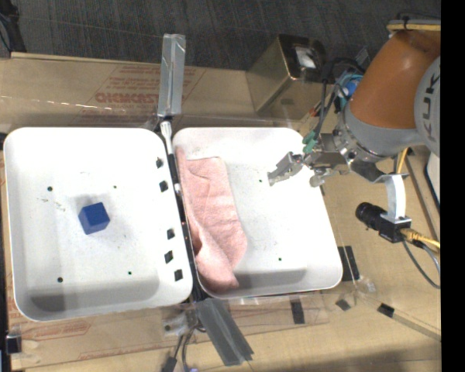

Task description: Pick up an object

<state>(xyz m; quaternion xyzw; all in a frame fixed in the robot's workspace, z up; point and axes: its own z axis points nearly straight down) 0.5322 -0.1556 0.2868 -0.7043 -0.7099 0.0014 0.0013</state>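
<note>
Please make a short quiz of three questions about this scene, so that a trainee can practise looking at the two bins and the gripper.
1. True or false: the blue cube lies in the left bin.
2. Where does the pink towel lie?
A. along the left side of the right bin
B. in the left bin, beside the cube
C. on the bench, outside both bins
3. Fill in the missing word: the gripper is above the ____ bin, apart from the towel.

Key: 1 true; 2 A; 3 right.
</note>
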